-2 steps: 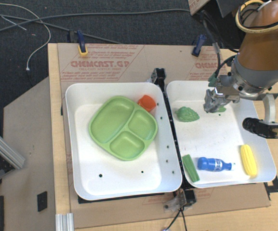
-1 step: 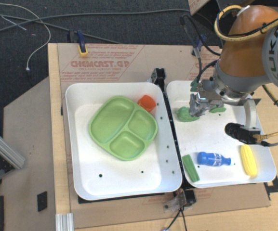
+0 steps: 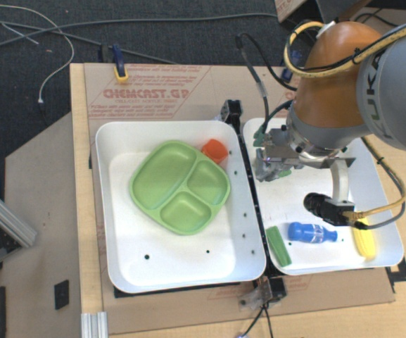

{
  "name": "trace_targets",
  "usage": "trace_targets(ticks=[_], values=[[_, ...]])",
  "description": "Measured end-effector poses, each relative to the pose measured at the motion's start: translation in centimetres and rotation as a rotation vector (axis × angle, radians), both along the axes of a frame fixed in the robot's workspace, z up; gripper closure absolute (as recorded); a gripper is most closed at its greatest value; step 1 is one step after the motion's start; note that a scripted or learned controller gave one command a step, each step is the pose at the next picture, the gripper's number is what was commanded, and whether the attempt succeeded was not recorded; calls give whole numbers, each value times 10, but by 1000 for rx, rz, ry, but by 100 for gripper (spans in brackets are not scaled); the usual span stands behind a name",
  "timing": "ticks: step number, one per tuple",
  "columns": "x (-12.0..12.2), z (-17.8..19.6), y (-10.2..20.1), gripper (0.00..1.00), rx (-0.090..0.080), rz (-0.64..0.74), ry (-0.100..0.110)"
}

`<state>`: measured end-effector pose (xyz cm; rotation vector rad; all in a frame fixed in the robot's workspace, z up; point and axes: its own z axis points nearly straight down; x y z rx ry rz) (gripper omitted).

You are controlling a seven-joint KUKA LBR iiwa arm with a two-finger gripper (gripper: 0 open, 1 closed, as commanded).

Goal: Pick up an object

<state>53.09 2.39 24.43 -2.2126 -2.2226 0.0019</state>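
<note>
Finding: the gripper (image 3: 271, 166) hangs low over the upper left corner of the right shallow white plastic bin (image 3: 329, 267), close to the wall that divides it from the left shallow white plastic bin (image 3: 160, 255). From this slant you cannot tell how far it stands open, nor whether it has hold of anything; treat the pick as not yet made. The bin floor directly beneath it looks bare. Candidate objects lie along the near side of the same bin, apart from the gripper: a flat green rectangular block (image 3: 278, 246) at the lower left, a small blue plastic bottle (image 3: 312, 233) just beside it lying on its side, and a yellow rounded plastic toy (image 3: 364, 241) near the right wall. The left bin holds a light green divided plastic plate (image 3: 181, 186) with a small orange plastic piece (image 3: 214, 149) touching its upper right edge. Recommendation: go for the blue bottle, which has bare floor around it. Centre over its body, close across its narrow width, and descend fully before closing. Avoid the green block, as it looks flat and sits close to the bin wall.
</note>
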Motion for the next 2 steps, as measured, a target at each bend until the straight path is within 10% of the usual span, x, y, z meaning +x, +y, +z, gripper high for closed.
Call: trace_targets(ticks=[1,2], values=[[-5,-3,56,100,0,2,-1],[-4,-2,52,0,-2,-4,-2]])
